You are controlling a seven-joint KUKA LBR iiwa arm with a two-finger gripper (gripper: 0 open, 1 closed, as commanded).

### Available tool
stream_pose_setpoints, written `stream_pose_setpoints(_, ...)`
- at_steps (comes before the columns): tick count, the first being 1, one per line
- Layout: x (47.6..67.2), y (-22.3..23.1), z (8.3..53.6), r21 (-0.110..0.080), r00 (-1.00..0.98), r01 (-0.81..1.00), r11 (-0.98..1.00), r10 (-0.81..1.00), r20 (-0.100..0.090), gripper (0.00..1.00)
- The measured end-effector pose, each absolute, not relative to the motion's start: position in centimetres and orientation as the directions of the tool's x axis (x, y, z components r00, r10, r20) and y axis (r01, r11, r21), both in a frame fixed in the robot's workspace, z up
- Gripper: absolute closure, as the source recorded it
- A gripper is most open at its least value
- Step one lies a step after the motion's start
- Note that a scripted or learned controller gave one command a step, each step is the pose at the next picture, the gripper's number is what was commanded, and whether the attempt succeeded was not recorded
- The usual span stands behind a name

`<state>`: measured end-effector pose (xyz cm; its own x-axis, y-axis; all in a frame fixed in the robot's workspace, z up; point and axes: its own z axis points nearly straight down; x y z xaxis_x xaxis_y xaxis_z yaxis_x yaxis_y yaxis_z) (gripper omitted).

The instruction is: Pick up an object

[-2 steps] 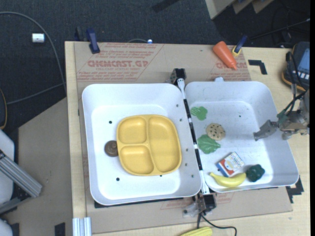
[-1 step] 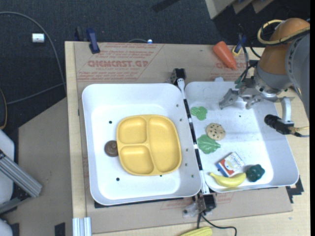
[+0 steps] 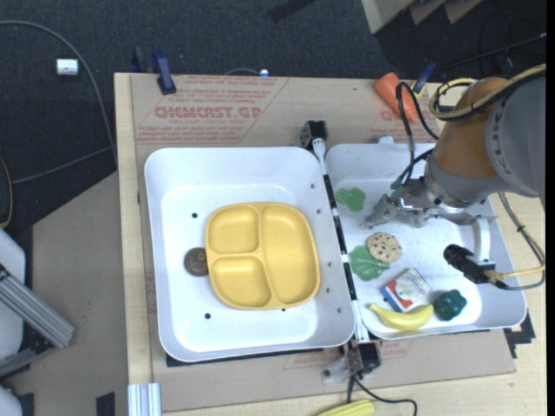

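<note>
Near the front of the right bin (image 3: 512, 317), a banana (image 3: 401, 318), a small red-and-white box (image 3: 404, 289) and a dark green piece (image 3: 449, 304); above those, a cookie (image 3: 383, 248) touching a green leaf (image 3: 368, 263); further back, another green leaf (image 3: 351, 199); gripper (image 3: 384, 212) between leaf and cookie, spread, holding nothing; left bin (image 3: 165, 232) bearing a yellow divided tray (image 3: 261, 255) and brown disc (image 3: 196, 261)

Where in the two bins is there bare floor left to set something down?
Left bin: bare floor rings the yellow tray, widest along the top and the bottom left; a brown disc sits at the tray's left edge. Right bin: crowded with the cookie, banana, carton and tool; only its top left corner is bare.
</note>
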<state>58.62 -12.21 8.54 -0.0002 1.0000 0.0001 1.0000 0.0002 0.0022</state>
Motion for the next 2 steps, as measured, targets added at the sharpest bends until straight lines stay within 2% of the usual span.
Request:
stream_pose_setpoints(1, 55.2, -12.4, 8.4, -0.002, 0.001, 1.0, -0.001, 1.0, 0.001, 0.0)
stream_pose_setpoints(2, 53.1, -9.3, 8.5, 0.0, -0.001, 1.0, 0.001, 1.0, 0.001, 0.0)
